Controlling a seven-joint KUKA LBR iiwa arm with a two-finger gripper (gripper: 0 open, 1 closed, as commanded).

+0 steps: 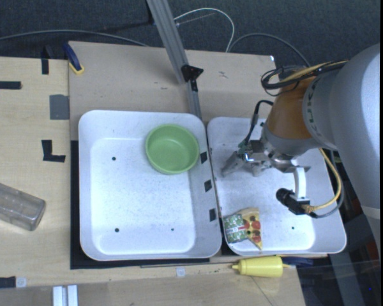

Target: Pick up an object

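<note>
Nothing is lifted yet: the gripper [233,164] hovers low in the right white bin [325,234], its fingers parted and empty, above the colourful flat snack packet [244,227].

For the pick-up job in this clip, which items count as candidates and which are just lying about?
In the bins, within the job:
green bowl, left bin
printed packet, right bin
gripper, low in the right bin

Lying about, outside the bins:
yellow bottle
clear plastic container
</note>
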